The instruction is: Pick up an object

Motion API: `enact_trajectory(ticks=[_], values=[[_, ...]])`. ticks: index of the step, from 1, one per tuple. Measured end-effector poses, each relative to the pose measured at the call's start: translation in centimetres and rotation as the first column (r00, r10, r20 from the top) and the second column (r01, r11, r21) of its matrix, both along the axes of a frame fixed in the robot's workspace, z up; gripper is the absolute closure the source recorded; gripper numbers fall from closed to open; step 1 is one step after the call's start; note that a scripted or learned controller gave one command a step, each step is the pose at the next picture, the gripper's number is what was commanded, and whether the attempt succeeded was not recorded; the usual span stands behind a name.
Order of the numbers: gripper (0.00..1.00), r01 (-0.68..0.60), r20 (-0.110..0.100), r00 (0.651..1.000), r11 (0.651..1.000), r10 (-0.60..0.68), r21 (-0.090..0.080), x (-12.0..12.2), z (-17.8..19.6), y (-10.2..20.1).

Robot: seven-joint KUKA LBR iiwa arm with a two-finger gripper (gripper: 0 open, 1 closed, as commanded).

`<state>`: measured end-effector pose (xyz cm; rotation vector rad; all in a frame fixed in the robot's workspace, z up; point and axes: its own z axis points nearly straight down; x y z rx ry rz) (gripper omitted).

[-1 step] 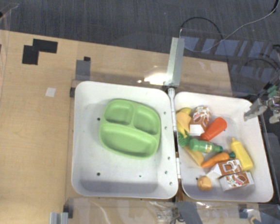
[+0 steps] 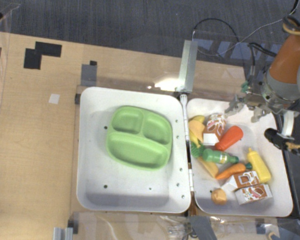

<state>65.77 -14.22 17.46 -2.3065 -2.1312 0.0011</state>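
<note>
My gripper (image 2: 245, 109) hangs over the far edge of the right bin (image 2: 283, 204), its two fingers spread apart with nothing between them. Just below it in the bin lie a small red-and-white carton (image 2: 215, 123) and a red-orange pepper-like toy (image 2: 230, 138). Further down are a yellow banana-like piece (image 2: 196, 130), a green bottle (image 2: 218, 157), an orange carrot (image 2: 232, 171), a yellow mustard bottle (image 2: 258, 165), two brown-and-white cartons (image 2: 250, 187) and a small tan ball (image 2: 218, 196).
The left bin (image 2: 89, 190) holds a green divided plate (image 2: 139, 137). A metal post (image 2: 188, 68) stands behind the seam between the bins. Cables run behind the right bin. The arm's orange band (image 2: 291, 58) is at the upper right.
</note>
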Motion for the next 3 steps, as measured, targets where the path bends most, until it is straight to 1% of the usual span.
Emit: enact_trajectory(ticks=[1,2,3], values=[[0.00,-0.071,0.004,0.997,0.997,0.071,-0.001,-1.4,-8.3,-3.9],[0.00,-0.156,0.005,0.988,0.988,0.156,-0.001,-11.6,-8.3,-4.1],[0.00,-0.137,0.018,0.990,0.991,0.137,-0.001,-6.0,-8.6,5.9]])
